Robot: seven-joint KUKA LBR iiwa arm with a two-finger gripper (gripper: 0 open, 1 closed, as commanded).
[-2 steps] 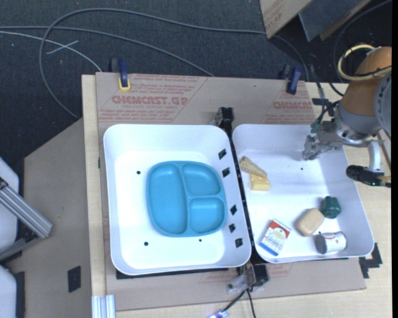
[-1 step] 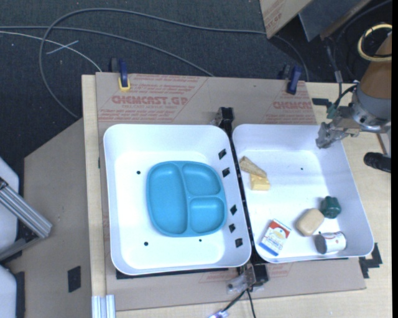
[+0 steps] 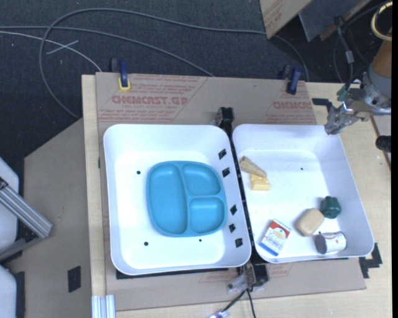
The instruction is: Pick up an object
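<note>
The right bin [image 3: 348,180] holds several small objects. A tan wedge [image 3: 252,166] and a yellow block [image 3: 260,182] lie near its left wall. A small red, white and blue carton [image 3: 277,236] rests at the front. Beside it are a tan rounded lump [image 3: 310,222], a dark green object [image 3: 331,207] and a white can [image 3: 330,243] on its side. My gripper [image 3: 334,126] hangs over the bin's far right corner, well apart from all of them, with nothing seen in it.
The left bin [image 3: 118,186] carries a blue divided plate [image 3: 185,198] in its middle. A black hinge strip [image 3: 235,186] runs between the bins. Clamps [image 3: 123,73] and cables sit along the bench's far edge, and a cardboard box [image 3: 280,12] stands beyond it.
</note>
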